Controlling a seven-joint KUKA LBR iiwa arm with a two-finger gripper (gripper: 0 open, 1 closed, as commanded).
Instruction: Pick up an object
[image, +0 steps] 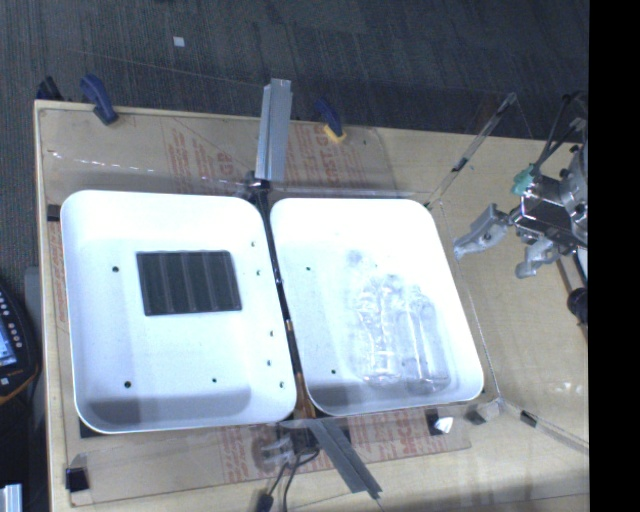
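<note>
The thing to be picked is a clear, glossy plastic package (395, 330), apparently a bundle of small transparent bottles or tubes, though glare against the white floor washes out its outline and I would not swear to what is inside. It lies flat in the right-hand shallow white bin (300, 300), in the nearer, right part of that bin's floor, close to the front wall but seemingly not touching it. Its long axis runs from the far side of the bin toward the near side, leaning slightly rightward as it comes forward; which end is the top I cannot tell.

The left-hand shallow white bin (90, 300) sits just beside it, the two rims almost touching, and carries a dark grey ribbed rectangular panel (189, 282) lying flat on its floor (its long side running left to right).

The two-finger gripper (510, 248) hangs at the right, over the pale wooden worktop (530, 350) and outside the right bin's rim, well apart from the package. Its grey metal fingers (478, 238) look spread fairly wide, with nothing between them.

As for progress, nothing of the pick is done: the package rests untouched in its bin. The reach over the rim, the descent, the closing and the lift are all left.
</note>
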